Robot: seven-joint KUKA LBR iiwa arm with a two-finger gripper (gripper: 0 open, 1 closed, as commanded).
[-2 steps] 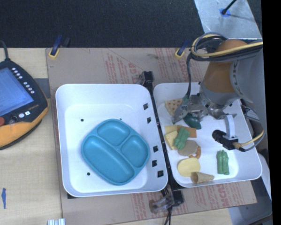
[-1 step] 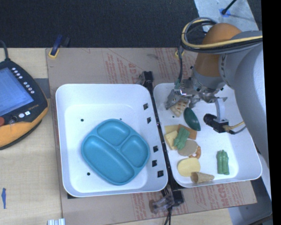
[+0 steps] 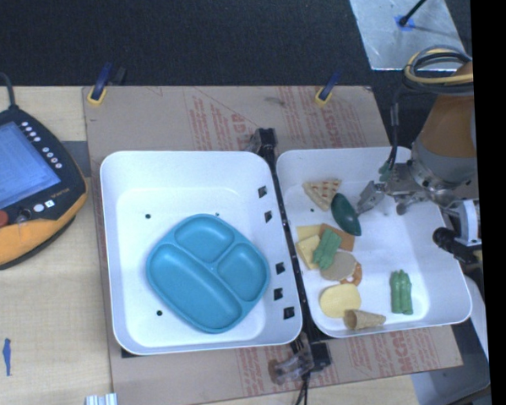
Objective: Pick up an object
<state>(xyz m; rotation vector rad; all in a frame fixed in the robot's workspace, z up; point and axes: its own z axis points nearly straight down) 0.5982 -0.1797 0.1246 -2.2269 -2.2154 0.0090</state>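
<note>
My pincer (image 3: 386,192) hovers low in the frame's right bin (image 3: 444,302), finger state I cannot tell, just right of the dark green piece (image 3: 346,214) by the waffle (image 3: 323,191), apparently lining up a grasp.

Light falls evenly and fairly brightly from above, soft rather than harsh — shadows are faint and short. The blue tray (image 3: 208,273) at centre left casts a thin grey shadow along its lower edge onto the left bin (image 3: 125,174), and the small items at centre right throw only slight dark fringes. The white bins are close to overexposed, their floors washing out with little surface detail, while the dark floor (image 3: 185,27) across the top of the frame stays deep and nearly textureless. A pale, glaring patch (image 3: 396,29) sits at upper right. Focus is moderate throughout — edges look slightly soft and grainy, and the printing on the cardboard (image 3: 231,114) is blurred.
</note>
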